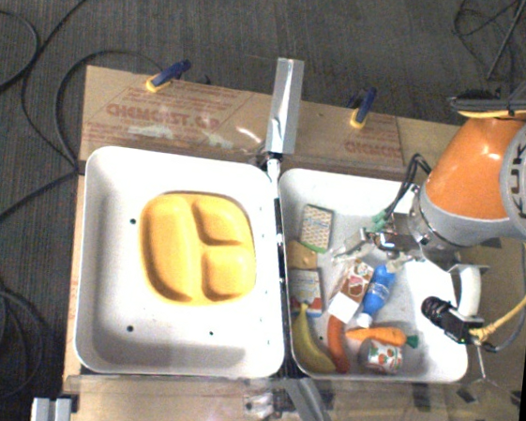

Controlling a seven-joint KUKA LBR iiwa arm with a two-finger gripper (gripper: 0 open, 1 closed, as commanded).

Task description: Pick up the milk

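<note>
The table [115,103], a brown board clamped at its far edge, carries two shallow white bins side by side. The left bin [109,235] holds a yellow divided tray [199,247]; the right bin [434,366] is crowded with toy groceries. Over that right bin's far corner hangs the grey arm [484,173] with its orange band, reaching in from the right. Its claw [380,239] sits low above the clutter, near the middle of the bin; whether it is spread or closed cannot be told here, since metal parts and items overlap, and nothing can be seen gripped in it. Just below the claw lies what looks like the milk [352,292], a small white carton with a red-brown label, tilted and resting against a blue-capped bottle [376,291]. A banana [309,342], a carrot [381,337], a small can [382,358] and a flat green-edged packet [316,228] lie around it. This seems to be the approach step, before any grasp: the next move calls for centring over the carton and descending without catching the bottle that touches it.
</note>
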